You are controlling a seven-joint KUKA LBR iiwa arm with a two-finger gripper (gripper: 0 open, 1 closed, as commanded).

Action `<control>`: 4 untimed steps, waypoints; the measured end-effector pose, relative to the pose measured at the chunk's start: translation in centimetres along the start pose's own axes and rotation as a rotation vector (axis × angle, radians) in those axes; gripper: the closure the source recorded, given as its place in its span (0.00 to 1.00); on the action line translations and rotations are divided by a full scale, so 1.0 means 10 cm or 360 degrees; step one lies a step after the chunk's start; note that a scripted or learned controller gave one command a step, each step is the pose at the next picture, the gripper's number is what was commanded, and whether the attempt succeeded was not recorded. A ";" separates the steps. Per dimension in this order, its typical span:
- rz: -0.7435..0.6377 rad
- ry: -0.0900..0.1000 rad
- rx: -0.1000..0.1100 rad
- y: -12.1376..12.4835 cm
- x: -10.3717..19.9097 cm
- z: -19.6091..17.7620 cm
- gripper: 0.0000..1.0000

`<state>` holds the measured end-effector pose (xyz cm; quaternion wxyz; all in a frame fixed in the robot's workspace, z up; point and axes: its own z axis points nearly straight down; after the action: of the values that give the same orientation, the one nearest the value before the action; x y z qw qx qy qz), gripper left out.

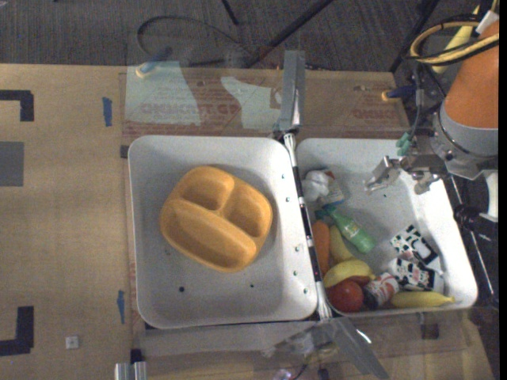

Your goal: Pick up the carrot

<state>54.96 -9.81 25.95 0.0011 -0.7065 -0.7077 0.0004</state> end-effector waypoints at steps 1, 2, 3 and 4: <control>-0.0054 -0.0001 0.0000 -0.14 -1.27 0.68 0.00; -0.0054 -0.0004 -0.0009 -0.12 -1.27 0.57 1.00; 0.0042 -0.0006 -0.0010 -0.63 -1.26 -0.62 1.00; 0.0041 -0.0009 -0.0015 -0.62 -1.27 -0.71 1.00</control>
<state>48.78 -22.49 33.09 -0.0040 -0.7156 -0.6985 -0.0009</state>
